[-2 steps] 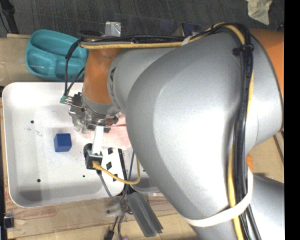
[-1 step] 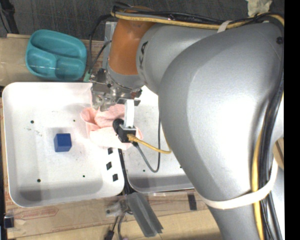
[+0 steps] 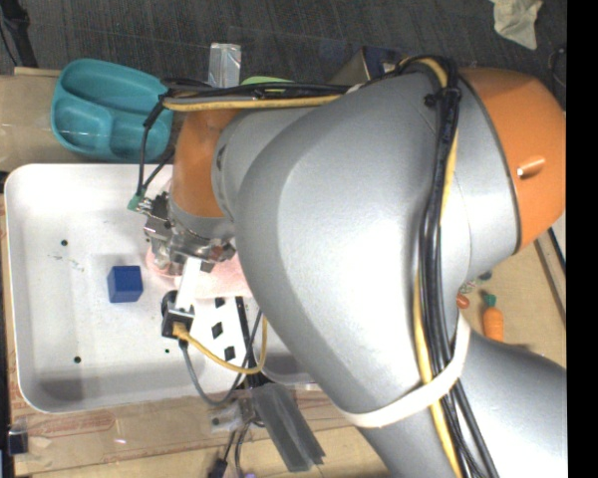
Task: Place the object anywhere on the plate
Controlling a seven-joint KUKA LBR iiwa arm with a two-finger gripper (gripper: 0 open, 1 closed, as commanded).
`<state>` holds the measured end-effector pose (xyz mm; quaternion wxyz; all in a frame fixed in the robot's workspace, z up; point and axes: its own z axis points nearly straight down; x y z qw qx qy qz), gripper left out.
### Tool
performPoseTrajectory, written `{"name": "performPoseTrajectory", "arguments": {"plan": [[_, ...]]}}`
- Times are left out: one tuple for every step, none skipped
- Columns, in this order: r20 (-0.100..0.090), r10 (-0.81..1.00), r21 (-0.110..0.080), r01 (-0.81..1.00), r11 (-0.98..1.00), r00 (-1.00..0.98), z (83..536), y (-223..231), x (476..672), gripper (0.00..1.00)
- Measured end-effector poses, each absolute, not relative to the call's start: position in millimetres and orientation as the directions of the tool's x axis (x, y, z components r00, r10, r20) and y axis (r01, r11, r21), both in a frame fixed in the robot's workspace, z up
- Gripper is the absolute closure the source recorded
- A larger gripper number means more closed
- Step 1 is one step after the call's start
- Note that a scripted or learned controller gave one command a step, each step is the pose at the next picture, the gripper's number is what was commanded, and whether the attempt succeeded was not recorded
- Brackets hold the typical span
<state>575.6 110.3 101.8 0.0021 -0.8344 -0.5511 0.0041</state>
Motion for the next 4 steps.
{"name": "performPoseTrajectory", "arguments": {"plan": [[0.000, 0.997, -0.002, 0.997, -0.081, 0.081, 192, 57, 557.4, 1.00], [-0.001, 0.998, -0.008, 0.998, 0.055, -0.055, 146, 143, 558.9, 1.00], [-0.001, 0.969, -0.001, 0.969, 0.246, -0.246, 192, 79, 569.7, 1.00], [-0.001, 0.992, -0.008, 0.992, 0.125, -0.125, 147, 132, 561.9, 1.00]]}}
